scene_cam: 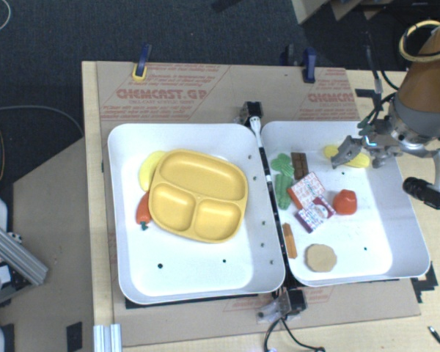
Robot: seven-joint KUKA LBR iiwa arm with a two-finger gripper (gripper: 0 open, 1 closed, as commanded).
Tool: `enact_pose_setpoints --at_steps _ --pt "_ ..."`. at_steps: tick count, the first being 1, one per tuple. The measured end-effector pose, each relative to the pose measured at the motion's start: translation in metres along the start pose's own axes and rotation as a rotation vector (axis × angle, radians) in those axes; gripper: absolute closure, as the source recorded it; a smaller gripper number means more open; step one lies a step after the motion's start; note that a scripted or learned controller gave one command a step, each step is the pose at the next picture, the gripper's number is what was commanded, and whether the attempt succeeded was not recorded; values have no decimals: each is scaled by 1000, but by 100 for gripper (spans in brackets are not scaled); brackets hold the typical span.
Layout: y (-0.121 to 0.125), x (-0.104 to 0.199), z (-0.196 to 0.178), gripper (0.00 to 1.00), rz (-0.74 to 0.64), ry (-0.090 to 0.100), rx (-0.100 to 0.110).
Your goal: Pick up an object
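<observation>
Grey metal two-finger gripper (361,151), fingers spread apart and holding nothing, hovers over a small yellow plastic object (350,157) in the right white bin (396,262).

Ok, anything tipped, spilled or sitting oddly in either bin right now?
One thing: the yellow divided tray in the left bin sits askew, partly covering a yellow piece and an orange-red toy at its left edge. The right bin's items look merely scattered.
</observation>
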State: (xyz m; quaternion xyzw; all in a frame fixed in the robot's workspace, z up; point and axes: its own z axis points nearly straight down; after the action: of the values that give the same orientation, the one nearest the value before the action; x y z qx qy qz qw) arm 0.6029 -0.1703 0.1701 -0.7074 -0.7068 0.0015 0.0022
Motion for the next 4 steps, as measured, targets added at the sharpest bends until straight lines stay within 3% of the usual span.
enact_pose_setpoints --at_steps 1,2,3,4 --pt "3 5 63 0 -2 1 2" --pt "3 5 86 0 -1 -1 -3" --pt "4 5 74 100 0 -1 -6" --pt "2 14 16 100 -2 -3 -13"
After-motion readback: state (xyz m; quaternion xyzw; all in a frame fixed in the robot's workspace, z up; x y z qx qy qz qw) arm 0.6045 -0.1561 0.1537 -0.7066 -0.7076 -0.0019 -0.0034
